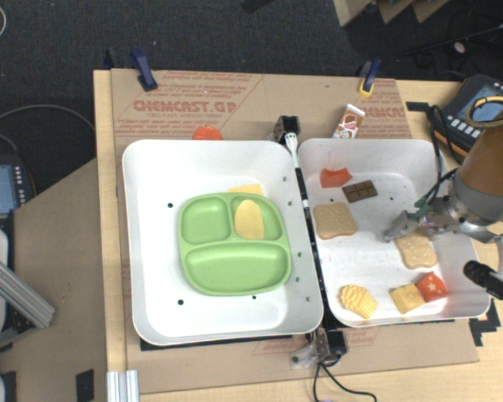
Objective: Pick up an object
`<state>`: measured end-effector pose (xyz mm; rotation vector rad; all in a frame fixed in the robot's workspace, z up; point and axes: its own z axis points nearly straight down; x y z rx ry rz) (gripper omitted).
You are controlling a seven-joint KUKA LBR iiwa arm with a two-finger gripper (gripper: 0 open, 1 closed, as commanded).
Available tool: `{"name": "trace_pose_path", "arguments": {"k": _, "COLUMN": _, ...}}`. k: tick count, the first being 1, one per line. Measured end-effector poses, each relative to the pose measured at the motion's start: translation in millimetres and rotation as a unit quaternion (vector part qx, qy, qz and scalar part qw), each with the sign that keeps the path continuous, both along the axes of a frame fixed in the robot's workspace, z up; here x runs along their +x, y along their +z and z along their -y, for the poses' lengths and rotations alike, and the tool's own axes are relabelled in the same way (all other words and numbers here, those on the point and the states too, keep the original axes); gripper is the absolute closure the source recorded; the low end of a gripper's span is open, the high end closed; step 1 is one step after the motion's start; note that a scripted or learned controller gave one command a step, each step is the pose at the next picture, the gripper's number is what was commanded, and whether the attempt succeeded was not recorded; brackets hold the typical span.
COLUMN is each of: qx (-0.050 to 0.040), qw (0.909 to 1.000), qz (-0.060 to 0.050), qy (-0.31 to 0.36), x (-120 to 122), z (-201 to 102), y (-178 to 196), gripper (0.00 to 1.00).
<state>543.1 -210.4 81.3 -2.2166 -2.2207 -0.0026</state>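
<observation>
I read this as the approach step: nothing is lifted yet, every item lies flat on its bin floor. Left bin (151,249) carries the green divided tray (232,268) with a yellow piece (249,219) in its upper right compartment. Right bin (377,151) has the pickable stuff: red piece (335,176) and brown bar (360,192) near the top, toast slice (334,221) left of centre, tan cracker (417,252) right of centre, yellow ridged piece (358,301), orange block (406,298) and red block (432,286) along the bottom edge. Arm (489,170) comes in from the right, wrist low over the right bin's right side. Gripper (407,227) points left, sitting just above the tan cracker's top-left edge, between it and the toast. I can't tell whether the claw is apart or together, too small and dark. My guess: nearest candidate is the tan cracker. Next move needs the tip centred over it, then straight down; it's thin and flat, so slip risk is high.
</observation>
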Motion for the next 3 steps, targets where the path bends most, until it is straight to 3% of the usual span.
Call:
{"name": "trace_pose_path", "arguments": {"k": 1, "qx": -0.0027, "qw": 1.0000, "qz": 0.002, "qy": -0.001, "x": 0, "z": 1, "y": 14, "gripper": 1.00}}
{"name": "trace_pose_path", "arguments": {"k": 2, "qx": -0.0026, "qw": 1.0000, "qz": 0.002, "qy": -0.001, "x": 0, "z": 2, "y": 14, "gripper": 0.00}}
{"name": "trace_pose_path", "arguments": {"k": 3, "qx": -0.0048, "qw": 1.0000, "qz": 0.007, "qy": 0.001, "x": 62, "z": 14, "y": 84, "gripper": 0.00}}
